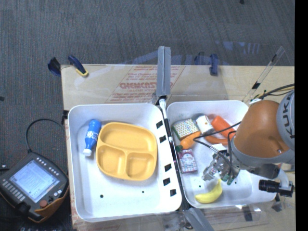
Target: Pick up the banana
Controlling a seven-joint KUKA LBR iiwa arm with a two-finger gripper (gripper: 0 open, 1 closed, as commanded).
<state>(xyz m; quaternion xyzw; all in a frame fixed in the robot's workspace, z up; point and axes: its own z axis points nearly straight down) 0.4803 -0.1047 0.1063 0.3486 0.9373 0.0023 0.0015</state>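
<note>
Your right bin (192,110) crowds cartons near the banana (211,194), lying slantwise, right end upward; gripper (220,173) above, grip unclear.

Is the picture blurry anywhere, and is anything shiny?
In the camera view, the yellow curved banana and the yellow plastic divided tray look fairly sharp; the metal two-finger gripper looks smeared and hard to make out; soft light gleams on the orange band of the arm; faint streaky reflections cross the wooden bench top, as if seen through clear sheeting.
</note>
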